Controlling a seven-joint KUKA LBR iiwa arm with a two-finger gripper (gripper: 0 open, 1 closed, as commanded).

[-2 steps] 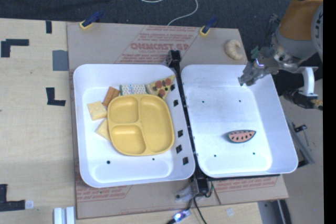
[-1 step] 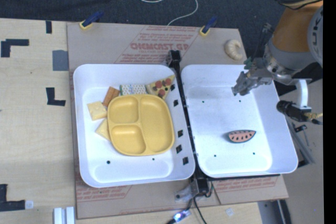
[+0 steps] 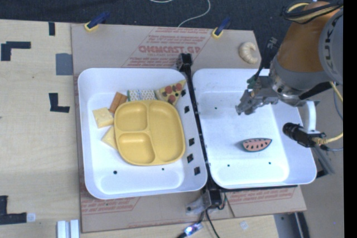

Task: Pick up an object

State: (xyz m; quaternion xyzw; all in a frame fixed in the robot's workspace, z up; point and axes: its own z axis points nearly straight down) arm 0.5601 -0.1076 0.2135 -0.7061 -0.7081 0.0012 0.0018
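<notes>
Seen from above, two white bins are set side by side on a cardboard sheet (image 3: 167, 47) laid over the bench. The right bin (image 3: 223, 170) is entered by the grey arm with its orange band (image 3: 304, 36), which reaches in from the right. The gripper (image 3: 245, 107) is held over the upper middle of that bin's floor, and nothing is seen between its fingers; whether they are apart or together cannot be told from this angle. A watermelon slice (image 3: 256, 145) is found lying flat on the floor of the same bin, below and slightly right of the gripper and apart from it. The left bin (image 3: 89, 120) is occupied by a yellow divided plate (image 3: 149, 132), beside and under which several small food pieces are tucked: a pale cracker (image 3: 102, 117), a brown piece (image 3: 117, 101) and a pizza slice (image 3: 172, 91). A tan rounded object (image 3: 249, 52) is seen on the bench just beyond the right bin's far edge. A thin white cable (image 3: 178, 0) is draped across the dark floor behind the bench.
</notes>
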